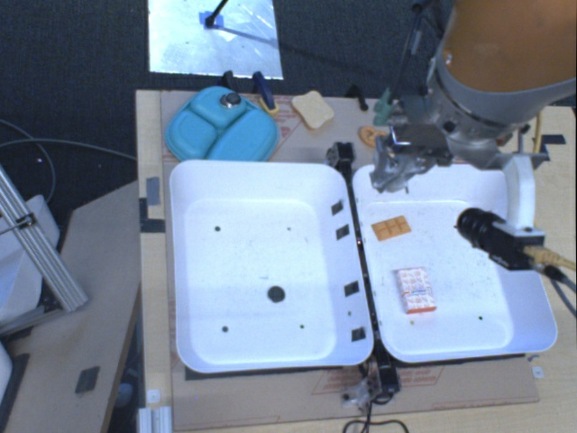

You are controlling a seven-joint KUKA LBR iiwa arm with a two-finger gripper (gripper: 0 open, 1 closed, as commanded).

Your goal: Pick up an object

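In the right bin [532,327] I see two candidates — an orange cracker [391,228] near its middle and a small printed box [416,290] just below it, both lying flat and untouched. My gripper [389,177] hangs over the bin's far-left corner, holding nothing; I cannot tell whether its fingers are apart. The pick is all still ahead.

Light: bright, even, from overhead across both bins [261,174].
Glare: a metal sheet [215,25] on the dark floor shines near white.
Shadows: soft and faint beneath the arm [505,34] on the right bin.
Focus: the arm's orange band, closest to the lens, looks blurred; the bins look sharper.
Grain: slight, overall.
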